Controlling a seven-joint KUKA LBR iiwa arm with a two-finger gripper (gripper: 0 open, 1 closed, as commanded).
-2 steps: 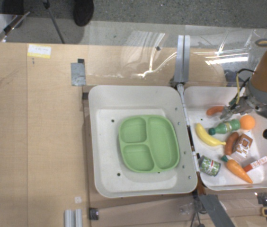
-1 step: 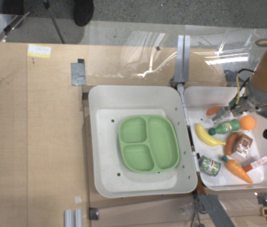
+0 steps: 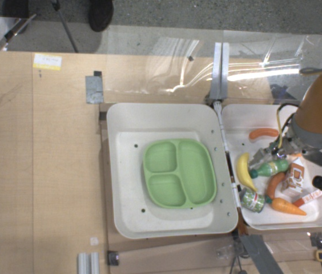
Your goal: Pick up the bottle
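Lying in the right bin [image 3: 321, 218], the bottle [image 3: 270, 168] is touched by the claw [image 3: 266, 156]; its grip cannot be told.

Divided plate [image 3: 179, 173] in left bin [image 3: 121, 170]; bottle [image 3: 270, 168] in right bin [image 3: 235, 124].

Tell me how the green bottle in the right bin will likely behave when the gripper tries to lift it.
The bottle lies on its side, so its round body may roll if nudged. It looks like small clear plastic, probably light and somewhat slippery. The banana and a carrot crowd it, so it may jostle them as the gripper closes.
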